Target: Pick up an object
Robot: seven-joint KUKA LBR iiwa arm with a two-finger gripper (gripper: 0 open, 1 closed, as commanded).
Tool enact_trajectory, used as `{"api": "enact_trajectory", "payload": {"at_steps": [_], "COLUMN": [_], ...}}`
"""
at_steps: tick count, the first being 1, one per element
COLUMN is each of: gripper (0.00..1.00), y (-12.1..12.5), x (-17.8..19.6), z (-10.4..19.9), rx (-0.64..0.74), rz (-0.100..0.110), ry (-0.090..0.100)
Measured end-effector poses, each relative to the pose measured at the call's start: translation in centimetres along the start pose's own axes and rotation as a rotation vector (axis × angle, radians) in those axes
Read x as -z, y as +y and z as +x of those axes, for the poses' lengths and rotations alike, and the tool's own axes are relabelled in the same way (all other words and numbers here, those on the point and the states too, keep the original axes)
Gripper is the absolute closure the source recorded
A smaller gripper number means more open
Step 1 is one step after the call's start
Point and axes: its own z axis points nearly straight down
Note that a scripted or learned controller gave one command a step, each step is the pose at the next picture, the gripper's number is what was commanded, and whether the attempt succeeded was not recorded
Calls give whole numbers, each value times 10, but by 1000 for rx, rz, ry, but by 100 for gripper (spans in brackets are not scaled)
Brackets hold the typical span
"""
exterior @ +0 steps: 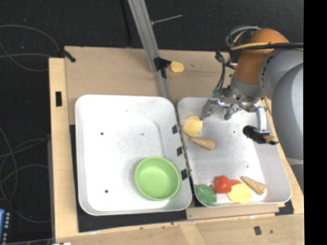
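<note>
My gripper [218,111] hangs over the far end of the right bin [265,162], open, with nothing between its fingers. A pale yellow round object [192,126] lies just left of it and a little nearer the camera, close to the bin's left wall. A tan cone [204,143] lies right below that. At the bin's near end sit a green piece [205,193], a red piece [222,184], a yellow piece [239,193] and a second tan cone [254,185].
The left bin [112,131] holds a green bowl [157,178] near its front right corner. A metal pole [148,40] slants up from between the bins at the back. A small yellow object [177,67] lies on the bench behind the bins.
</note>
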Motion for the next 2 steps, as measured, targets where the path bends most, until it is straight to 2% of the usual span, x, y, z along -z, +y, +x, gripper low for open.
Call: {"api": "enact_trajectory", "payload": {"at_steps": [1,2], "gripper": [100,100], "y": [2,-2], "x": [16,63], "z": [-1,0], "rx": [2,-2], "rz": [-9,-11], "ry": [-3,3]}}
